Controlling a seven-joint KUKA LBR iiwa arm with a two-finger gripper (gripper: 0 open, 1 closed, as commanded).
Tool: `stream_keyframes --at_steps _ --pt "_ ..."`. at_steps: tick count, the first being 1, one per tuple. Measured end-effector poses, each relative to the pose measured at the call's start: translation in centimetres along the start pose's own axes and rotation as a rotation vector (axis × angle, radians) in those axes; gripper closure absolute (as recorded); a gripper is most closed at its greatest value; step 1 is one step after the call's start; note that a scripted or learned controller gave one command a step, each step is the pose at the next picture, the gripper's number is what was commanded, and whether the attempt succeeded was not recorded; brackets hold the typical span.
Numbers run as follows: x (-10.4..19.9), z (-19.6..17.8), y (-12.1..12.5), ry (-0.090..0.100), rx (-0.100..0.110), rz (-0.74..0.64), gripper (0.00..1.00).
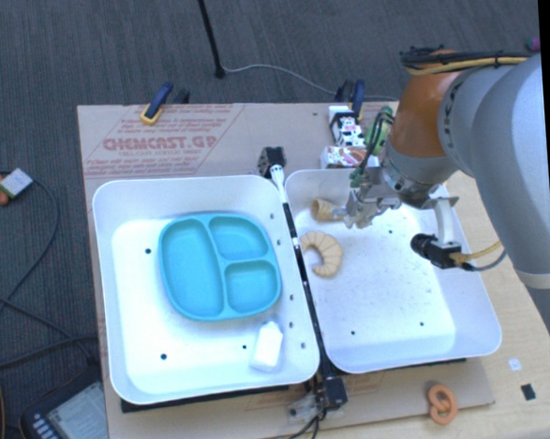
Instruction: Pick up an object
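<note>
A tan croissant (pixel 324 254) lies in the right bin (pixel 424 330), close to its left wall. A smaller tan piece (pixel 323 209) sits near that bin's back left corner. My gripper (pixel 359 217) hangs low over the back of the right bin, just right of the small piece and up-right of the croissant. I see nothing held in it. In the left bin (pixel 140 364) a blue divided plate (pixel 220 266) lies flat, and a small white block (pixel 266 346) rests near the bin's front right corner.
The grey arm with its orange band (pixel 418 119) reaches in over the right bin's back right. An orange ring (pixel 442 402) lies on the board in front of the right bin. Blue clamps (pixel 159 100) stand at the board's back edge.
</note>
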State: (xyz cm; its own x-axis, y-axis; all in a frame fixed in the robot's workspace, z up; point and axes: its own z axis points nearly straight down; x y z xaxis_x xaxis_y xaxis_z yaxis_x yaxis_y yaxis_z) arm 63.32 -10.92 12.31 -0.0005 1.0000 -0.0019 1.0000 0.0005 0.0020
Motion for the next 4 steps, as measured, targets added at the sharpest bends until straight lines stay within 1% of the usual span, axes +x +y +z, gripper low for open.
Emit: stream_keyframes --at_steps 1,2,3,4 --pt "7.7 -6.2 -4.5 0.003 0.002 -0.002 1.00" --pt "10.1 -6.1 -8.9 0.002 0.004 0.000 1.00" --pt "9.6 -6.1 -15.0 0.002 0.005 0.001 1.00" --pt "5.9 -6.1 -6.9 0.000 0.002 0.001 1.00"
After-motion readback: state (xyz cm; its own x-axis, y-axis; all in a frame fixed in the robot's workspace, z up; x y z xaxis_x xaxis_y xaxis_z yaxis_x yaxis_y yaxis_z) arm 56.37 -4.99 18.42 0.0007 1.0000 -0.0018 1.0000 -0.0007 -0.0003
